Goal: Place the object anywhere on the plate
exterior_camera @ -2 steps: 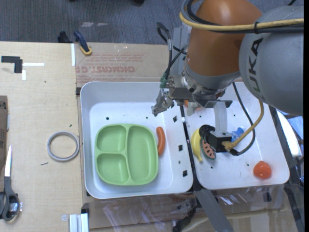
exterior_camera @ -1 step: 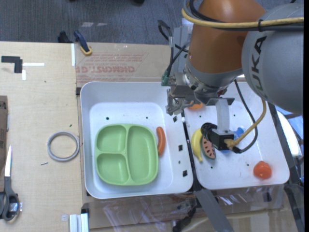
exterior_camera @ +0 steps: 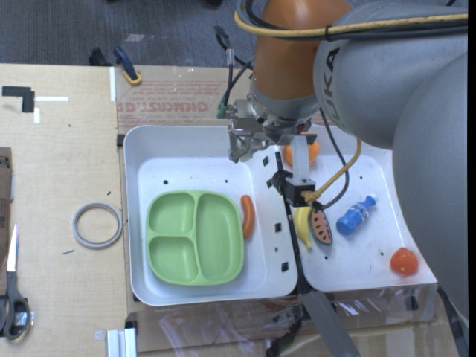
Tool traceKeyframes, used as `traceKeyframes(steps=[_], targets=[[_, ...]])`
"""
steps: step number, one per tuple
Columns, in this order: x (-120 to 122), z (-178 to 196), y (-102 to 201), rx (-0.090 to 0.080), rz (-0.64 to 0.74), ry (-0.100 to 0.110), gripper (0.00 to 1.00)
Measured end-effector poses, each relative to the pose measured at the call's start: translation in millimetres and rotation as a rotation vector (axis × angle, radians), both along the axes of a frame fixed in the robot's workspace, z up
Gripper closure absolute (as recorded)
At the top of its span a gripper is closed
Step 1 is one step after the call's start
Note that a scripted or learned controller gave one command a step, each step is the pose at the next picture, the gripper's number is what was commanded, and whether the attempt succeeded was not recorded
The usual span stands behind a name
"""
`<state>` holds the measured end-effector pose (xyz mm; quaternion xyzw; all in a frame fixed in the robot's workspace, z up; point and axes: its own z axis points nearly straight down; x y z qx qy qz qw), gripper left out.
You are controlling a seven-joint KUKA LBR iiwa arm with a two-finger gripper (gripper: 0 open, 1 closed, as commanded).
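Arm (exterior_camera: 401, 88) — jaws' state: cannot tell | orange toy (exterior_camera: 248, 216) clear of jaws, beside plate (exterior_camera: 196, 236)

The plate (exterior_camera: 196, 236) is light green. The carrot (exterior_camera: 248, 216) is orange. The banana (exterior_camera: 302, 227) is yellow. The watermelon slice (exterior_camera: 322, 228) is red with black dots. The bottle (exterior_camera: 356, 214) is blue. The tomato (exterior_camera: 404, 261) is red. The bins (exterior_camera: 186, 171) are white.

Two bins (exterior_camera: 186, 171), one plate (exterior_camera: 195, 237), one carrot (exterior_camera: 248, 216), one banana (exterior_camera: 302, 227), one melon slice (exterior_camera: 322, 228), one bottle (exterior_camera: 356, 215), one tomato (exterior_camera: 404, 261)
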<state>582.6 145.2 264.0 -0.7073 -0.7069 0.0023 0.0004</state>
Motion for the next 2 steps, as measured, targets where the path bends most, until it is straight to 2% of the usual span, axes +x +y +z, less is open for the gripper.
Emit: traceKeyframes(steps=[1, 2], targets=[[-57, 102, -23, 0.000, 0.001, -0.002, 1.00], [-105, -36, -54, 0.001, -0.004, 0.001, 1.00]])
